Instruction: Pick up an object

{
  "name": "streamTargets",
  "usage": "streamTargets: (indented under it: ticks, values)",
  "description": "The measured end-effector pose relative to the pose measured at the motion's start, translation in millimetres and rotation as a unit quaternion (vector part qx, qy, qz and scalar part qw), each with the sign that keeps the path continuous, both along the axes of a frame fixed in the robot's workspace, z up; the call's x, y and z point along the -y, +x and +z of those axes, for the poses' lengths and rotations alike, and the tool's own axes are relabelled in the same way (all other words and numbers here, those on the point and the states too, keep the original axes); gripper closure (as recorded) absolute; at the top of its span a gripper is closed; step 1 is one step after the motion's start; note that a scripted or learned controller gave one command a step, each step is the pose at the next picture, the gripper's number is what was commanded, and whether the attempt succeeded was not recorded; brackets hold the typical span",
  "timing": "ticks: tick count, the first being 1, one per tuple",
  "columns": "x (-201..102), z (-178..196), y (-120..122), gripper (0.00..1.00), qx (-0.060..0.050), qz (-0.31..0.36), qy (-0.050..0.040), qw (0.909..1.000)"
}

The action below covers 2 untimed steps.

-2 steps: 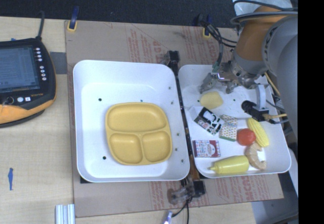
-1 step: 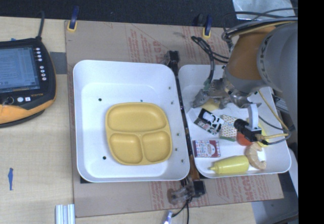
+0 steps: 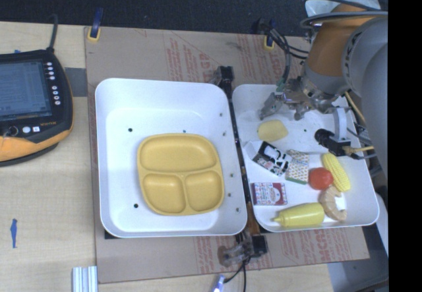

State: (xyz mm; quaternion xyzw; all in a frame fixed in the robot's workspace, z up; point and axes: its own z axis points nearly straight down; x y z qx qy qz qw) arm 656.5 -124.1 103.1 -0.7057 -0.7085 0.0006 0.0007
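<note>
Camera view, looking down on the bench: the gripper (image 3: pixel 283 110) hangs over the far end of the right bin (image 3: pixel 369 218), its two fingers spread apart with nothing between them. The closest item is a pale yellow lump (image 3: pixel 272 130), lying on the bin floor just nearer the camera than the fingertips and slightly to their left – close, but whether it touches them cannot be told.

Other contents of the right bin, noted in order toward the near edge:
- a black-and-white packet (image 3: pixel 270 157) just below the lump, with a small patterned card (image 3: pixel 297 167) beside it;
- a red tomato (image 3: pixel 320 178) touching an ear of corn (image 3: pixel 337 171) on its right;
- a red-and-white box (image 3: pixel 268 193) lying flat;
- a yellow squeeze bottle (image 3: pixel 300 216) on its side along the near wall, next to a brownish piece (image 3: pixel 331 205).

All of these lie well apart from the gripper.

The left bin (image 3: pixel 112 152) holds a yellow divided tray (image 3: pixel 179 173) – flat, roughly central. A handheld controller (image 3: pixel 30 103) rests on the bench to the left.
</note>
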Motion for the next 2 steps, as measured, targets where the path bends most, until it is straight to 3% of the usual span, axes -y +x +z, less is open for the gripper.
streamTargets:
  ticks: [1, 2]
  values:
    - [-29.8, -11.3, -31.6, 0.0, -0.001, 0.001, -0.001, 1.0]
    - [-20.9, -11.6, -87.3, 0.0, -0.001, 0.001, -0.0007, 1.0]
